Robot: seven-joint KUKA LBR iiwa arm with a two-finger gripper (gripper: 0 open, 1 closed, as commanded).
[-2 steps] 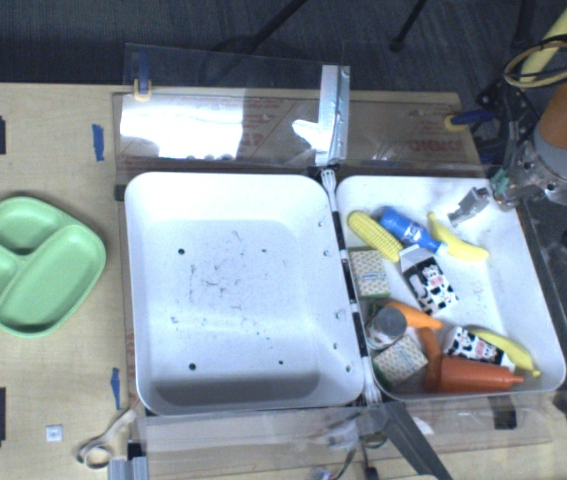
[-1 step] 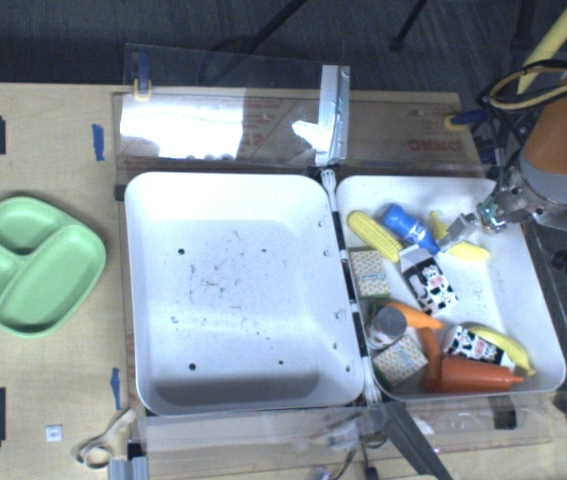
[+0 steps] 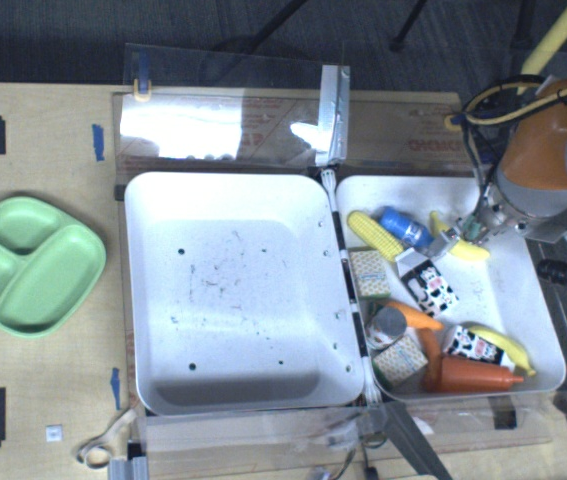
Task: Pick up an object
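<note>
While the table (image 3: 43, 128) is viewed from above at a slant, two shallow white bins are seen side by side on it. The left bin (image 3: 153, 208) is shown with only small dark specks on its floor. The right bin (image 3: 548, 358) is seen crowded with objects. A green divided plate (image 3: 28, 263) is placed on the table well to the left of both bins. A clear plastic sheet (image 3: 223, 118) is seen behind the left bin.

The grey arm (image 3: 548, 158), with its orange band, is seen reaching in from the right over the far corner of the right bin. The end effector (image 3: 475, 230) is lowered near the far right of that bin, just beside a small yellow item (image 3: 470, 252); whether it is open or closed cannot be told, and nothing can be seen held in it.

Within the right bin, an ear of corn (image 3: 373, 233) is laid beside a blue bottle (image 3: 403, 226) near the far wall. A black-and-white patterned item (image 3: 431, 286) is found near the middle. A large carrot (image 3: 473, 373), a banana (image 3: 503, 343), a grey can (image 3: 391, 321) and a patterned block (image 3: 400, 358) are gathered at the near side.
</note>
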